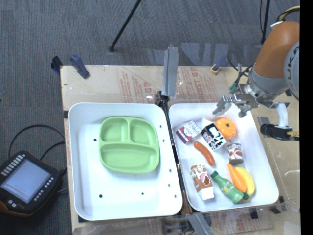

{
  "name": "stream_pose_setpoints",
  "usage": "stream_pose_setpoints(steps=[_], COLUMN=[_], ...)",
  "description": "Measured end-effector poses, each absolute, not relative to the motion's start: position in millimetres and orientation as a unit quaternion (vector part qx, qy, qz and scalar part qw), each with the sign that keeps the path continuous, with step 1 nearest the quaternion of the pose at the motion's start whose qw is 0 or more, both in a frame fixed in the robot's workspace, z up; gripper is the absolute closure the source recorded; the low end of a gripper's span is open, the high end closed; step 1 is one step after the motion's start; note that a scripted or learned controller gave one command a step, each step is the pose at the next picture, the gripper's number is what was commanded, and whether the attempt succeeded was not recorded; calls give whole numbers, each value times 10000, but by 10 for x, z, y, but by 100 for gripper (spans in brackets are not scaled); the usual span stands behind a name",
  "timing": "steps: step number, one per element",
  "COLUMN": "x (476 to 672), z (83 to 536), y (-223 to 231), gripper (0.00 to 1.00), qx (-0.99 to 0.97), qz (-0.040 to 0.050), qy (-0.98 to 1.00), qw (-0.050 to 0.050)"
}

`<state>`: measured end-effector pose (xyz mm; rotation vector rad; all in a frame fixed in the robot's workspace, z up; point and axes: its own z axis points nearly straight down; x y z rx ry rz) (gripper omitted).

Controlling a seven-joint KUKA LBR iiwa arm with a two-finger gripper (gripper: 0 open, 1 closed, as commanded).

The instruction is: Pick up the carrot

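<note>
The carrot is a short orange piece lying near the front right corner of the right bin. It is wedged between a green bottle and a yellow banana. My gripper hangs over the back of the same bin, just above a round orange fruit. Its two fingers are spread apart and open, with nothing between them. The carrot lies well toward the front of the bin from the gripper.
The right bin also holds a red sausage, a purple packet, a black-and-white carton, a small can and a carton. A green divided plate lies in the left bin.
</note>
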<state>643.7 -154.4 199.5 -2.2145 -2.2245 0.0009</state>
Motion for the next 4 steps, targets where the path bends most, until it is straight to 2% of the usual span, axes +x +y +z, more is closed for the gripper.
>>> stream_pose_setpoints(steps=[1, 2, 3, 4], x=[6468, 6499, 6487, 6512], z=[1174, 1061, 1171, 1036], y=[-1834, -1860, -2070, -1583], gripper=[0, 0, 0, 0], qx=[-7239, -6672, -6258, -5206], qz=[-29, -101, -25, -35], qy=[-6899, -7447, -7800, -8537], qw=[-41, -99, -43, -135])
